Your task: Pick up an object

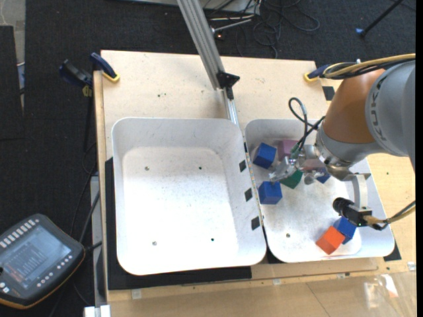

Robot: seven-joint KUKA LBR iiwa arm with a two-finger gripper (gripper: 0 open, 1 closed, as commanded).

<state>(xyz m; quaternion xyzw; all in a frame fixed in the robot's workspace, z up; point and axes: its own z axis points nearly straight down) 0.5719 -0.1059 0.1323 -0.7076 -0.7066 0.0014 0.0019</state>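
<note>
Mounted high above the bench (165, 78), looking down at a slant on both bins. Far enough back to take in the whole benchtop, dark floor beyond and a pendant (33, 259) at lower left. Left bin (132, 137) well away from the gripper (291, 170), right bin (317, 249) beneath it, fingers probably partly masked by the wrist
</note>
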